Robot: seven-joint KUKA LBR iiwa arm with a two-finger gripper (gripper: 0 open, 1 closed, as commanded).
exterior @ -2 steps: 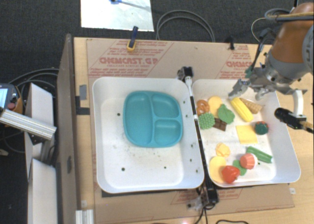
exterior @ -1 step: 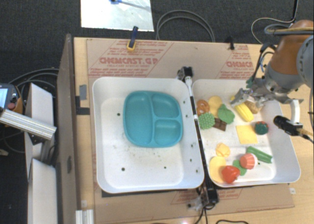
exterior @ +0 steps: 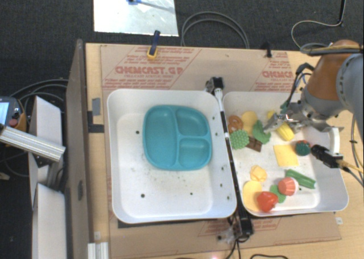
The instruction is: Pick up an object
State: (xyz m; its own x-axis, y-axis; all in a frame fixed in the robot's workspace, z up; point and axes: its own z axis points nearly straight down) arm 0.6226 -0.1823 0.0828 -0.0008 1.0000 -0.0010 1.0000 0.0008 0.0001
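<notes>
Reaching into the toy pile, nothing lifted yet.

Left of my landmark, the yellow corn piece (exterior: 285, 133), the left bin (exterior: 122, 155) bears a teal divided plate (exterior: 176, 138); the right bin (exterior: 335, 189) holds the toys. I see my gripper (exterior: 277, 120) just left of the corn, and can't tell its grip state. Next I'd judge: settle over one piece, close, lift.
</notes>
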